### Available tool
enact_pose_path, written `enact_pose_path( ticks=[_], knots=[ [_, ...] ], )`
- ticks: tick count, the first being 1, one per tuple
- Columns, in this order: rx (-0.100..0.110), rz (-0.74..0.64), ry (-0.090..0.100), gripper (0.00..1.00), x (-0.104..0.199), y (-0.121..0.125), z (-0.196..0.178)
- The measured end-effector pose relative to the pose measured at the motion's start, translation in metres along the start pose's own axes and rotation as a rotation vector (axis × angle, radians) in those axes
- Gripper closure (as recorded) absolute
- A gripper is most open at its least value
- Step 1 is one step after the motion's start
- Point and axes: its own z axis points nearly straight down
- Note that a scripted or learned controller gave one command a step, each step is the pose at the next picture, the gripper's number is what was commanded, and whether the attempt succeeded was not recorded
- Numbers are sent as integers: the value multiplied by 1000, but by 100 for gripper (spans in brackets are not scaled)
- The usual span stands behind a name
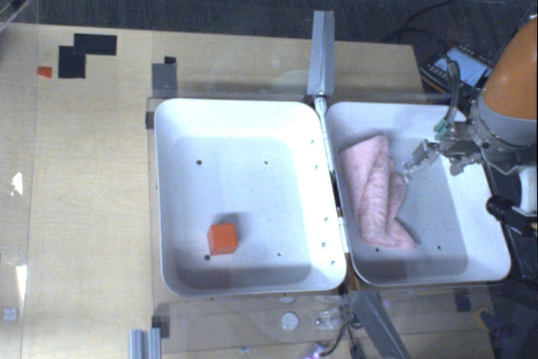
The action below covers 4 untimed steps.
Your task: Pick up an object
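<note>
A folded pink cloth (375, 191) lies in the right bin (454, 256), along its left side. An orange block (223, 239) sits in the left bin (244, 130), toward its near left corner. My gripper (418, 159) reaches in from the right over the right bin. Its tip is at the cloth's right edge, near the upper half of the cloth. Whether it touches the cloth cannot be made out. Nothing visibly hangs from it.
A metal divider post (321, 55) stands behind the seam between the bins. Black markers (84, 53) and a small orange tag (44, 72) lie on the wooden bench at far left. Cables and a device (458, 67) sit behind the right bin.
</note>
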Motion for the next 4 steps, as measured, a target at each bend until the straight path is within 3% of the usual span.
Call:
enact_pose_path(
  ticks=[1, 2, 3, 4],
  knots=[
    [1, -88, 0, 0, 17, 28, 72],
    [-14, -110, -3, 0, 32, 45, 119],
    [-18, -134, -3, 0, 23, 9, 118],
    [-27, -137, -1, 100, 25, 12, 106]
  ],
)
